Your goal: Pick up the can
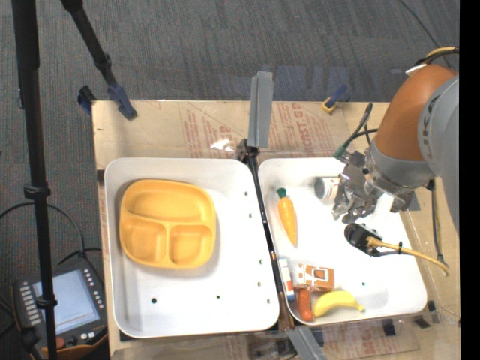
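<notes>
Because the can (325, 188) lies on its side near the far wall of the right bin (390, 295), with its round end turned toward the carrot (288, 218), the grasp should close across its curved body rather than along its length, and it should come down squarely so the can does not roll away toward the bin's wall. The gripper (349, 205) sits just beside the can, on the side away from the carrot and slightly nearer the camera; from this slant it is not clear whether it touches the can. Whether the pincer is apart or together I cannot tell, since dark cabling and the wrist crowd that spot. As I judge it, the approach is under way and the can is not yet lifted. The pincer needs to shift a little toward the carrot and toward the far wall to centre over the can before closing.
</notes>
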{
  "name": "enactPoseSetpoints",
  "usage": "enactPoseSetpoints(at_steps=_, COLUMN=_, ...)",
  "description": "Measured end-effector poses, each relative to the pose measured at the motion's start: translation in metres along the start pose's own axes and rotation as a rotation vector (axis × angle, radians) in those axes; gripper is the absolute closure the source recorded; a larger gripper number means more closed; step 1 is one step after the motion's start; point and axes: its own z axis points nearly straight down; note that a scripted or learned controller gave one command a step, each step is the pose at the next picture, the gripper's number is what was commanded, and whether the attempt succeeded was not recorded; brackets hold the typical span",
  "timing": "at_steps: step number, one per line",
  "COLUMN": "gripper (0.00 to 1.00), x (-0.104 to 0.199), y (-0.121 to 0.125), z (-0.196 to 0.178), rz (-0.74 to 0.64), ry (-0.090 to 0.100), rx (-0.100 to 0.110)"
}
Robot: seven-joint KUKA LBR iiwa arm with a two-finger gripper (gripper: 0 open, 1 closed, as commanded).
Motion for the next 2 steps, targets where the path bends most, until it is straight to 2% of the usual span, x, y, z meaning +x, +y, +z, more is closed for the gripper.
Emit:
enactPoseSetpoints(at_steps=1, gripper=1.0, x=0.065, y=-0.002, z=0.001, rz=0.013, ry=-0.001, rx=0.0)
enactPoseSetpoints(at_steps=2, gripper=1.0, x=0.022, y=0.079, z=-0.104, rz=-0.189, ry=0.0, rx=-0.002)
